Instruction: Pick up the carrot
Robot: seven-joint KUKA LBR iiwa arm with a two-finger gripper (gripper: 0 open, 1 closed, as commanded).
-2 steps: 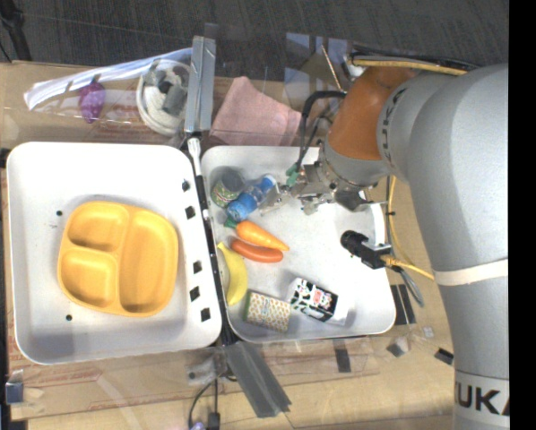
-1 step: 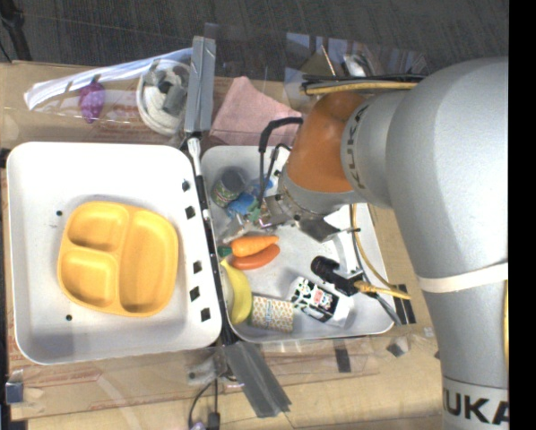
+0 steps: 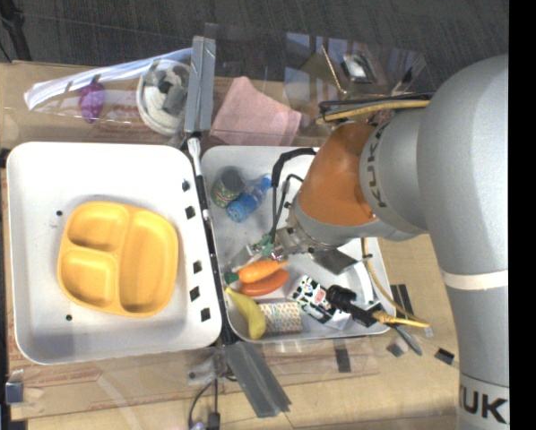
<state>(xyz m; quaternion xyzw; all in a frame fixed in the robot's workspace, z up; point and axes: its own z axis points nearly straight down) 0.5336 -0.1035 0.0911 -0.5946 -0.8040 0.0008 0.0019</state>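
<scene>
Carrot (image 3: pixel 264 275): orange, stubby, green-tipped, lying flat in right bin (image 3: pixel 216 240). Tool (image 3: pixel 281 247) just above; grip state unclear.

The arm's orange band and grey wrist covered most of the end effector (image 3: pixel 281 240), so its fingers could not be made out. Behind it, part of the right bin (image 3: pixel 216 240) was hidden. The arm (image 3: pixel 465 195) ran off the lower edge.
</scene>
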